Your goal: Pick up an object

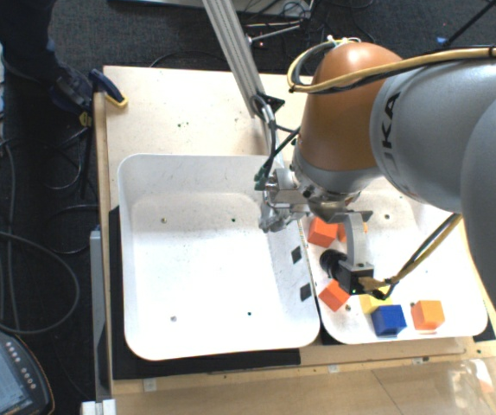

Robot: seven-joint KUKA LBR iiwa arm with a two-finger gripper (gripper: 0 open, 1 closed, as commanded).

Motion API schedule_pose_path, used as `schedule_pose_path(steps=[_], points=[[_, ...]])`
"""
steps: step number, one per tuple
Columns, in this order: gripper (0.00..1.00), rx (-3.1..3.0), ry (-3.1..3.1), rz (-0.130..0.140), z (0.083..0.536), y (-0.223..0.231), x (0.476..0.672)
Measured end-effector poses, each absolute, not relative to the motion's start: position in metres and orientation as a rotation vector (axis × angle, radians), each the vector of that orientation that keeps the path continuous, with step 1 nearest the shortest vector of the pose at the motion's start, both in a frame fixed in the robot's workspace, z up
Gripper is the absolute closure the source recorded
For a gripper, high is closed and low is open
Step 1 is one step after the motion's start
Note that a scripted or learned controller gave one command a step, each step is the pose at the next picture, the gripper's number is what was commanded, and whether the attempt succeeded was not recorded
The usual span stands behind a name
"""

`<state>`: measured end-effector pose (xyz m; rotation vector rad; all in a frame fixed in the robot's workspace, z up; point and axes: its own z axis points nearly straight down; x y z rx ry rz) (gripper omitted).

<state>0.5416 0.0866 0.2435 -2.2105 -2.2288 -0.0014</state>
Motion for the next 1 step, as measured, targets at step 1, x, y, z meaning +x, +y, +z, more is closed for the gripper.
schedule_pose_path(steps=[1], points=[[0.0,-2.221,-2.221,0.001,0.2428,0.0827,0.5423]])
